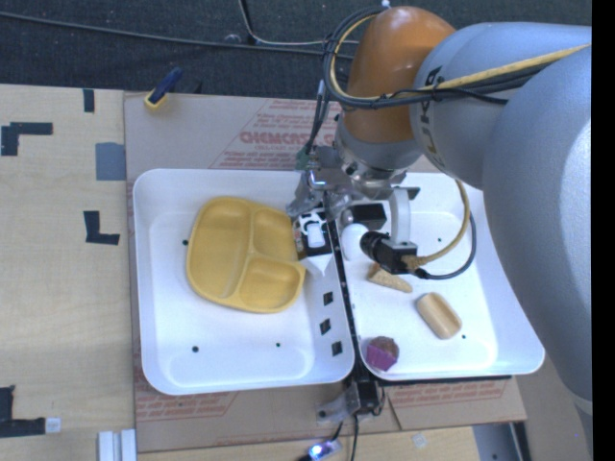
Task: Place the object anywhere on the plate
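From above, the tool (322,221) hangs over the divider between the two bins, at the yellow plate's (242,254) right edge. Nothing visible sits between its tips, and whether it is open I cannot tell. Candidates lie in the right bin (500,339): a tan roll (437,315), a purple lump (382,352), a small pale piece (389,279). Best next: descend squarely over one, grip its middle, then cross left.

Grey arm (519,161) reaching in, end effector (322,221) lowered
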Robot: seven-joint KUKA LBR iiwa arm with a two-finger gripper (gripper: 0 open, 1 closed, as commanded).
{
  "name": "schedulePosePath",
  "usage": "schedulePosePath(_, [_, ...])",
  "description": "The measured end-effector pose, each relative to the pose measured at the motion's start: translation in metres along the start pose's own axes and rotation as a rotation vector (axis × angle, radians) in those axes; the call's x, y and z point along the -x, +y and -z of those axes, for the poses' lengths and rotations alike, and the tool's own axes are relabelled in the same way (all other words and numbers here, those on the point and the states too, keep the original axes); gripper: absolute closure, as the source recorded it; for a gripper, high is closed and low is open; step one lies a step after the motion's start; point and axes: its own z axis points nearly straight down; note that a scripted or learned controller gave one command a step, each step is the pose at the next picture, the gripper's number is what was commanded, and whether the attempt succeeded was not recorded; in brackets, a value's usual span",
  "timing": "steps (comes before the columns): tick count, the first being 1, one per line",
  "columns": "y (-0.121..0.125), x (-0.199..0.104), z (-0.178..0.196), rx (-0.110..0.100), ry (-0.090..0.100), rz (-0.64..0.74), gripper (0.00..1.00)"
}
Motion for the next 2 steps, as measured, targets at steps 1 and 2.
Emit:
schedulePosePath(1, [0.0062,-0.0475,-0.0078,-0.001,-0.001,-0.001,1.0])
schedulePosePath(2, [0.0061,-0.045,-0.0074,-0.001,-0.002,-0.005,0.0])
